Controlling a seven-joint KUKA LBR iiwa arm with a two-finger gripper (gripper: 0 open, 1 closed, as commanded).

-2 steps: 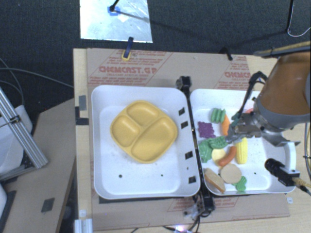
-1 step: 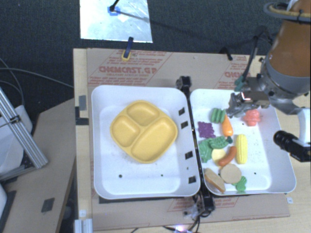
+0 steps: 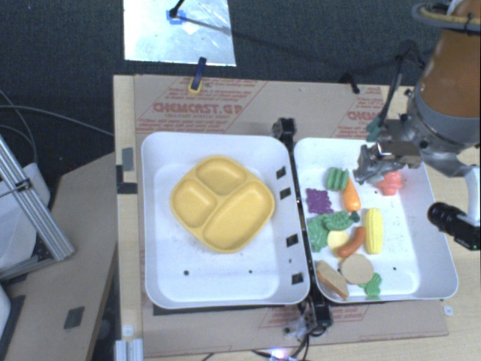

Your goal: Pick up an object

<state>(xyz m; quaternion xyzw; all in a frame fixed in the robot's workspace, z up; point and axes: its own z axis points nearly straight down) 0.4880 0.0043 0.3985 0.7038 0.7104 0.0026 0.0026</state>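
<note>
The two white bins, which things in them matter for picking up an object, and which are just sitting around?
Belong to the job:
gripper
carrot
pink toy
green pepper
corn cob
purple grapes

Just lying about:
yellow divided plate
left bin

You have two shallow white plastic bins [image 3: 161,277] on the desk. At frame left sits one yellow three-compartment plate [image 3: 222,203]. At frame right, count one orange carrot [image 3: 351,195], one yellow corn cob [image 3: 373,230], one purple grape bunch [image 3: 318,201], one pink piece [image 3: 390,183].
</note>
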